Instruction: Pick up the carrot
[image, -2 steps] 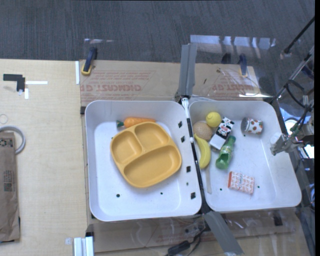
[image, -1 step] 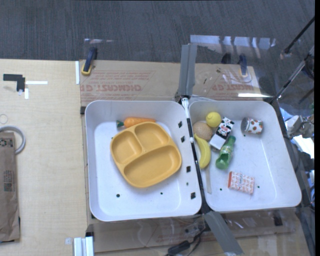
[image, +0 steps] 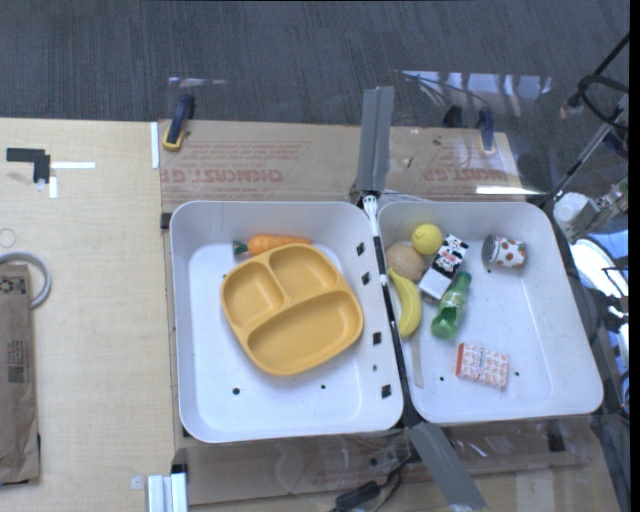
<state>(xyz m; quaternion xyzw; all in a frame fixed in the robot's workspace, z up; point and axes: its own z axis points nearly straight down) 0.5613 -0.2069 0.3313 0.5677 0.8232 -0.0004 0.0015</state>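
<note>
Carrot (image: 272, 242): upper part of left bin (image: 200, 400), lying flat against the far rim of the yellow divided plate (image: 292, 310); lower edge partly hidden by it.
Right bin (image: 560, 400): banana (image: 406, 303), lemon (image: 427, 238), green bottle (image: 449, 307), small carton (image: 483, 363).
Gripper: cannot tell; arm cut off at right frame edge.

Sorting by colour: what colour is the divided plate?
Yellow plate, seen from the overhead camera view.

One fixed camera looking down at a slant

It is viewing from above, framing the left bin (image: 200, 330), the right bin (image: 560, 360) and the surrounding bench (image: 90, 400).
</note>
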